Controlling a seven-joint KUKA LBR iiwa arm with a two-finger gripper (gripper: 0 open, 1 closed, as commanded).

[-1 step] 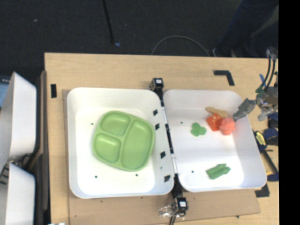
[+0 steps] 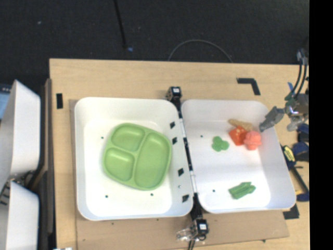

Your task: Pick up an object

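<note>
— Dark speckled floor at the back, crossed by a thin black cable (image 2: 118, 17); in front of it, a pale wooden surface (image 2: 119, 77) carrying two shallow white bins side by side.

— And in the left white bin (image 2: 91, 113)?

— A light green plastic plate with three compartments (image 2: 138, 156), lying flat near the middle, turned a little off square.

— In the right white bin (image 2: 208, 113)?

— Five small pieces. Toward the far right corner, a tight cluster: a red toy chunk (image 2: 238, 135), a round pink ball (image 2: 253, 139) touching its right side, and a tan stick-shaped piece (image 2: 240, 123) lying just behind both. Left of the cluster, slightly apart, a small green leafy lump (image 2: 220, 144). Near the front wall, well apart from the rest, a long green pod-like piece (image 2: 242, 190), lying at a slight slant.

— Where is the grey end effector (image 2: 268, 122)?

— Low over the right bin's far right part, reaching in from the right, tilted, tip pointing down-left at the pink ball and just beside it. Contact impossible to judge.

— Spread or pressed together?

— Cannot tell; too small and blurred at this angle. No piece seen held.

— Anything else?

— Black clips (image 2: 182, 150) along the seam between the bins, a black L-shaped mark (image 2: 250, 85) on the wood behind the right bin, and white boxes (image 2: 23, 129) at the left edge.
</note>
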